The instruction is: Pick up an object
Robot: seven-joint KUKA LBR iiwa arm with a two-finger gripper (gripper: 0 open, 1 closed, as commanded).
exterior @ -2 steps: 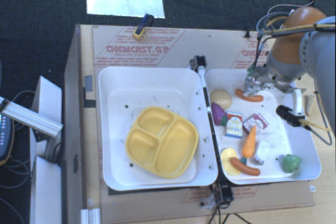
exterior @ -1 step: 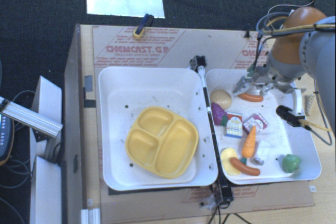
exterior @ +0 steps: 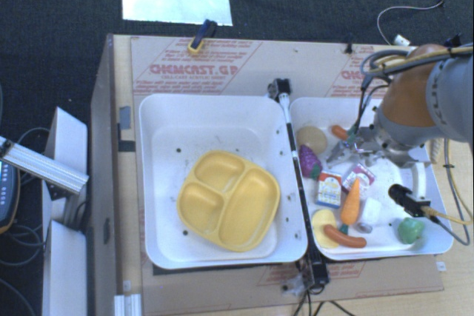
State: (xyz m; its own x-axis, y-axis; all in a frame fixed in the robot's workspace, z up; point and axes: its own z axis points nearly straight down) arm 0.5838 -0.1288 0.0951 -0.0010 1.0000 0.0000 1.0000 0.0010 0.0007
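End effector: my end effector (exterior: 354,149) sits low over the upper middle of the right bin (exterior: 444,244); whether it is open or closed I cannot tell, and I see nothing gripped.
Arm: my grey arm (exterior: 437,96) comes in from the right with its orange band (exterior: 406,96) above the wrist, covering the bin's upper right corner.
Nearest things: a beige round piece (exterior: 312,138) just to the left of the end effector, a small orange-red piece (exterior: 339,132) near it, a purple toy (exterior: 309,160) further left by the bin wall.
Pick candidate: an orange carrot (exterior: 351,202), tapered, lying below the end effector, apart from it.
Crowding: a small printed box (exterior: 329,189) touches the carrot's left; a pink-and-white packet (exterior: 361,175) sits at its top; a red sausage (exterior: 344,237) on a yellow piece (exterior: 323,222) lies below it.
Further out: a green object (exterior: 409,230) at lower right.
Left bin: left bin (exterior: 163,159) holds a yellow divided tray (exterior: 228,200).
Counter: both bins rest on the counter (exterior: 222,70).
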